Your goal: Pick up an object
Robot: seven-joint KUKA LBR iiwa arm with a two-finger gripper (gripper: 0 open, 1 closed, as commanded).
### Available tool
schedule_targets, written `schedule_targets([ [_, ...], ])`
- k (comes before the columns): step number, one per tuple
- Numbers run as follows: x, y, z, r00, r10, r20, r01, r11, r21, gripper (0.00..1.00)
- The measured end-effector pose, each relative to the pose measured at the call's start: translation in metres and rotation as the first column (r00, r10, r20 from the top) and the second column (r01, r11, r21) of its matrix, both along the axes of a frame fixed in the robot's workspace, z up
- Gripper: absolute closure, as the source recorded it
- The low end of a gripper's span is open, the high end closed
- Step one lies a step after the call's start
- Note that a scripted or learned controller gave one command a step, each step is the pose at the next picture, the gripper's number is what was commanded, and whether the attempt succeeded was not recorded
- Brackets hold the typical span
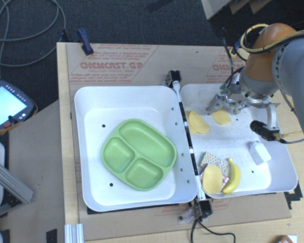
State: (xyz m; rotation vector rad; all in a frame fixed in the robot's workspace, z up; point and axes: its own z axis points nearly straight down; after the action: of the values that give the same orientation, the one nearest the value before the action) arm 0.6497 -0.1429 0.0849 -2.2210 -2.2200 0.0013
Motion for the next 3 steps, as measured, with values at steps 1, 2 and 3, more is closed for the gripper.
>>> schedule_targets([
  [1, 0.001, 0.0, 0.01, 1.0, 0.0, 0.002, 0.0, 1.0, 0.0, 1.0],
  [2, 0.001, 0.0, 0.01, 1.0, 0.0, 0.002, 0.0, 1.0, 0.0, 0.0],
  [3, -0.001, 0.019, 0.0, 1.0, 0.001, 0.0, -0.001, 1.0, 0.0, 0.0],
])
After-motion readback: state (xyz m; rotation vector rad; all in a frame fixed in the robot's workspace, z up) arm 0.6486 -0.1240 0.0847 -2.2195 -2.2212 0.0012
